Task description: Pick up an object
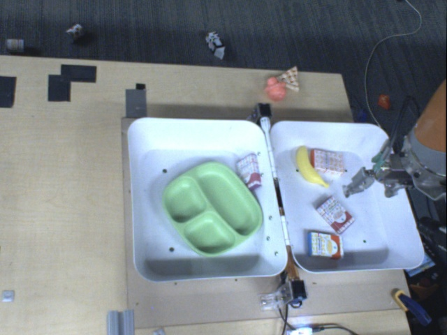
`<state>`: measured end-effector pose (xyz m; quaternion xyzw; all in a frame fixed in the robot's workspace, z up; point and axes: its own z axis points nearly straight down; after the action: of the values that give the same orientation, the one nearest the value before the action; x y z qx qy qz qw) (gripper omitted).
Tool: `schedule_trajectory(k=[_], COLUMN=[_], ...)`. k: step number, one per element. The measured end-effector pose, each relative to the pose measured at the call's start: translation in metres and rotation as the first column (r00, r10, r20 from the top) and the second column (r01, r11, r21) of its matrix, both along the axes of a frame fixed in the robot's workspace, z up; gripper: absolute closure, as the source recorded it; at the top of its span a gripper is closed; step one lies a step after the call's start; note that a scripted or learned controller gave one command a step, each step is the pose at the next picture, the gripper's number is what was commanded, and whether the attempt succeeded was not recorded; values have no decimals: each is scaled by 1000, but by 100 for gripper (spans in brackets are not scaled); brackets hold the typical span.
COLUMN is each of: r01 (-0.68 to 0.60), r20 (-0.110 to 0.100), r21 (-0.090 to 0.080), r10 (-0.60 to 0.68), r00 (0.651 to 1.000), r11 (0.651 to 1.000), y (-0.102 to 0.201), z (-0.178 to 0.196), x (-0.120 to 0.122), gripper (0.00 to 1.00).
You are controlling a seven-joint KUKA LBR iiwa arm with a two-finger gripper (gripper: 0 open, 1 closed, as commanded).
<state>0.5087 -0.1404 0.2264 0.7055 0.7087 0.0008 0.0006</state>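
Observation:
In the right bin (391, 257) lie a yellow banana (309, 166), a red-and-white carton (327, 161) right beside it, a small red-and-white packet (334, 213) and an orange-and-yellow box (325, 243) near the front wall. My gripper (373, 185) hovers over the right half of this bin, to the right of the carton and up-right of the packet. Its fingers are spread open with nothing between them. The left bin (147, 257) holds a green divided plate (211, 206) and another small packet (249, 170) at its right wall.
Behind the bins, a pink ball (276, 88) and a small tan item (290, 79) rest on the wooden bench. A cable and clip (290, 293) sit at the front between the bins. The arm's body fills the right edge.

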Motion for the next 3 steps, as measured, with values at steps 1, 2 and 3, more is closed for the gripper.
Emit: schedule_trajectory(k=[1,2,3], r01=[1,3,2], r20=[6,15,14], r21=[0,-5,-5], r10=[-1,-3,-2], r00=[1000,1000,1000], r11=[1000,1000,1000], y=[49,47,47], z=[-129,-118,-118], x=[-20,-17,-18], gripper=[0,100,0])
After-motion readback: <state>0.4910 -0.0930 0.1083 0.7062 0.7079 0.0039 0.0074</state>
